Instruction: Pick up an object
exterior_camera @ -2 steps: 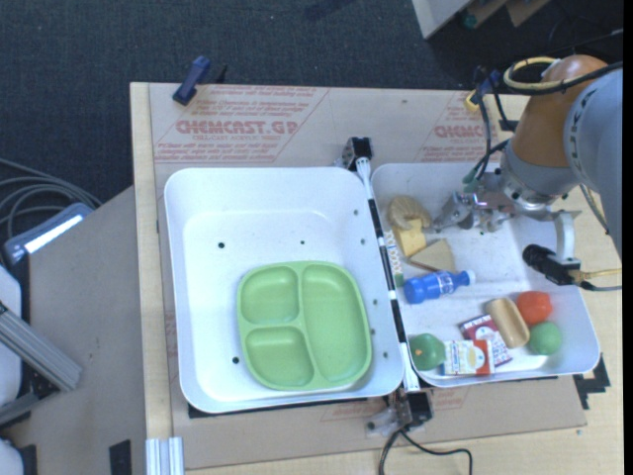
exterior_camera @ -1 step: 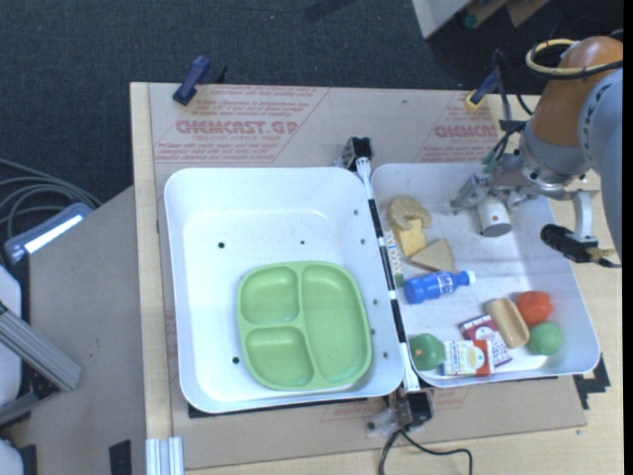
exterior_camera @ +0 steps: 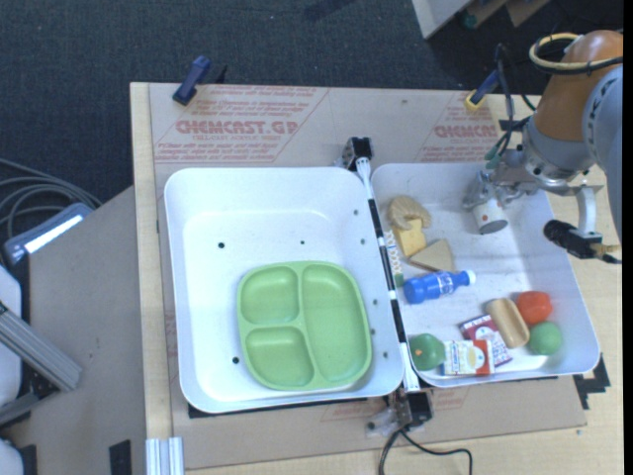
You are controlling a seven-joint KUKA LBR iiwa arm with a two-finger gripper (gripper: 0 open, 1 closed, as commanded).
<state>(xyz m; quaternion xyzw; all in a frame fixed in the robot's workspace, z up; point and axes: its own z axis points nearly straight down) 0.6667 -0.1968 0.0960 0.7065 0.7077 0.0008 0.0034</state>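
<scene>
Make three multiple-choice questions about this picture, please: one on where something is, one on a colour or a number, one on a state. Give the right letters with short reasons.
1. Where does the green divided plate lie?
A. in the left bin
B. in the right bin
C. on the bare bench

2. What colour is the bottle in the right bin?
A. yellow
B. blue
C. black

3. How does the bottle rest?
A. upright on its base
B. lying on its side
C. held between the gripper fingers

Answers:
1. A, the plate sits on the floor of the left bin.
2. B, its body is blue with a white cap.
3. B, it lies flat on the bin floor, while the gripper is over the far part of that bin, apart from it.
</scene>
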